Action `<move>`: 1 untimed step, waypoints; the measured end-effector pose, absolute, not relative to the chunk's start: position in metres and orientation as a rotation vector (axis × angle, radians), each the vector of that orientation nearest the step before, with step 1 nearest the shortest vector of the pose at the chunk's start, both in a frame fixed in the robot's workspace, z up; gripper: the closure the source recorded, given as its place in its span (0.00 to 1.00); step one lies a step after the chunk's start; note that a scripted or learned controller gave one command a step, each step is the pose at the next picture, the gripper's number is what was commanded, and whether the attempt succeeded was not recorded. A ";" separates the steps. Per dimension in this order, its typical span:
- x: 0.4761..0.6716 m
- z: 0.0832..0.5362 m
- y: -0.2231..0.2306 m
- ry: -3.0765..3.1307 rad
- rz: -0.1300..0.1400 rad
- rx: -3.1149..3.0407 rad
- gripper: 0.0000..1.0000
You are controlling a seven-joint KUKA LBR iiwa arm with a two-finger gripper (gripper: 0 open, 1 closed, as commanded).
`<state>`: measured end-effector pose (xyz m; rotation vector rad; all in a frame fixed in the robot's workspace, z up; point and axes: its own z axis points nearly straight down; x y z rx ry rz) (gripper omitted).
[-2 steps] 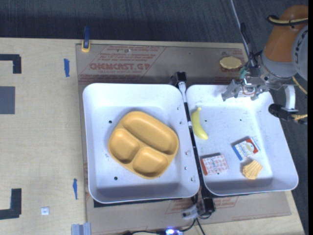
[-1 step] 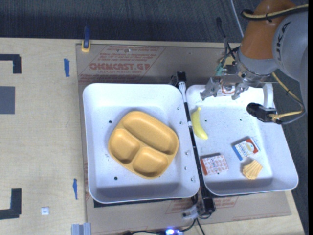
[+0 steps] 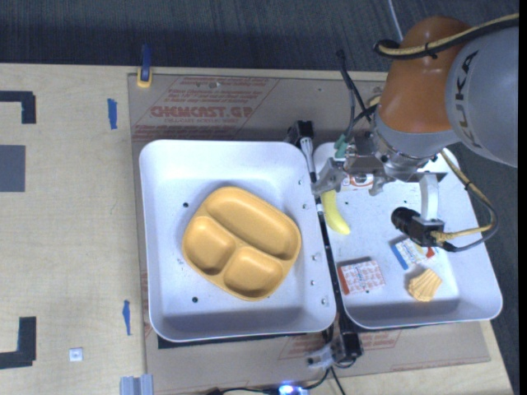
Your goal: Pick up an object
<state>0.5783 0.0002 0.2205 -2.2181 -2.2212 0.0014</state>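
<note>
A small yellow banana-shaped toy (image 3: 335, 216) is seen in the right-hand shallow white bin (image 3: 469, 303), lying close against that bin's left wall, directly under the grey arm's two-finger gripper (image 3: 346, 171). It is judged to be light, stiff and rather slick plastic, so that a grasp across its narrow middle, at right angles to its curve, is likely to be safest; a grasp at a tapered tip may be squeezed off. Whether the gripper is spread or closed cannot be told, and nothing is seen to be held. Farther down the same bin, a red-and-white printed card (image 3: 360, 276), a ridged tan chip-like piece (image 3: 423, 285) and a small blue-and-white packet (image 3: 403, 253) are found, well apart from the banana. The left-hand white bin (image 3: 160, 303) is occupied by a yellow three-compartment tray (image 3: 240, 241).
</note>
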 end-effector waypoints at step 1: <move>0.559 0.206 0.053 -2.221 0.002 -2.218 1.00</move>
